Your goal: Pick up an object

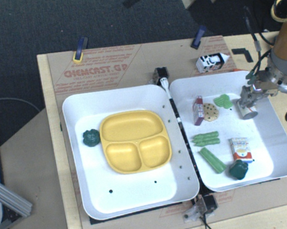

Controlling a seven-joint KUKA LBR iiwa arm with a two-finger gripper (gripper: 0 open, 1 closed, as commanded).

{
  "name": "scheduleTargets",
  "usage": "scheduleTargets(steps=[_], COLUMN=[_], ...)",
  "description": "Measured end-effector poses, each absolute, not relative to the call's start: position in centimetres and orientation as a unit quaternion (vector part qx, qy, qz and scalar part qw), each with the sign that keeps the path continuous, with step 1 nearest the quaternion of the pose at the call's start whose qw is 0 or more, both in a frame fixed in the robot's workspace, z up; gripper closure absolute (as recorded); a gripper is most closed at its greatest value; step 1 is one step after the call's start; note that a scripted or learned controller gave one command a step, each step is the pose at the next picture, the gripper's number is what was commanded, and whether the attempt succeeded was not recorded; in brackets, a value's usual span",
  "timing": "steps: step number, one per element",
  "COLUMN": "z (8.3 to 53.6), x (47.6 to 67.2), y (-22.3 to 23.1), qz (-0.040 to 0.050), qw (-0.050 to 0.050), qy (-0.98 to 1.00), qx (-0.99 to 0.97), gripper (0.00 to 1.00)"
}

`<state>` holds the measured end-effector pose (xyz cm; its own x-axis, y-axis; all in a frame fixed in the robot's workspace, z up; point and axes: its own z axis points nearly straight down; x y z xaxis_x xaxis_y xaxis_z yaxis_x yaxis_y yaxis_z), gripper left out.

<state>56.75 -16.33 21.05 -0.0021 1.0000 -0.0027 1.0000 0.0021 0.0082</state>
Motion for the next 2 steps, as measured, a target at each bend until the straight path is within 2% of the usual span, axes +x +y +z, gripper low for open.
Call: scheduleTargets(steps=[1, 2], z=[22.6, 23.0], x=[56.9, 61.9], y=[-16.3, -13.0], qz=[0.0011, 0.0021], qw=[0.003, 0.002], qy=[0.708, 0.709], qx=[0.706, 0.705], gripper=[1.0, 1.0])
